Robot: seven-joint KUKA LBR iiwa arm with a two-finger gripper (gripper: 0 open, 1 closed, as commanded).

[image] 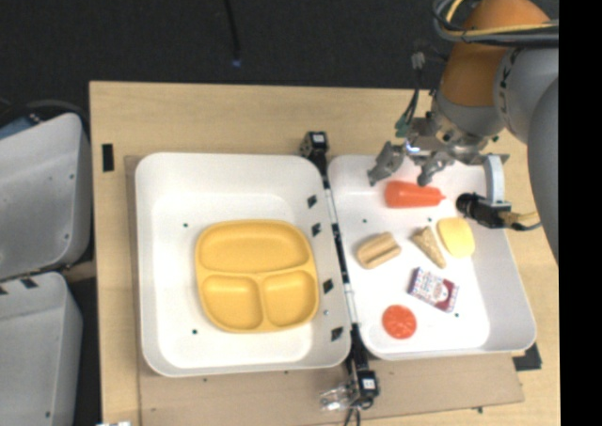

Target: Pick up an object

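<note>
Camera view, from above at a slant: two shallow white bins sit side by side on a pale wooden worktop [113, 114]. Left bin [169, 321] holds a single yellow divided tray [256, 276], lying flat near its middle, one long compartment at the far side and two smaller ones at the near side.

Right bin [499, 311] holds six small items. An orange carrot-shaped piece [414, 194] lies on its side near the far wall. Below it, a tan bread-like roll [377, 250] rests toward the divider between the bins; a pale wedge [430, 245] lies just beside a yellow rounded piece [457, 237], the two touching or nearly so. Nearer the camera lie a small maroon-and-white packet [433, 290], tilted, and a red round piece [400, 322], apart from the rest.

Grey arm with its orange band [484, 53] reaches in from the right, its pincer [412, 164] spread wide over the far end of the right bin, directly above the carrot-shaped piece; nothing sits between its fingers [386, 165].
</note>
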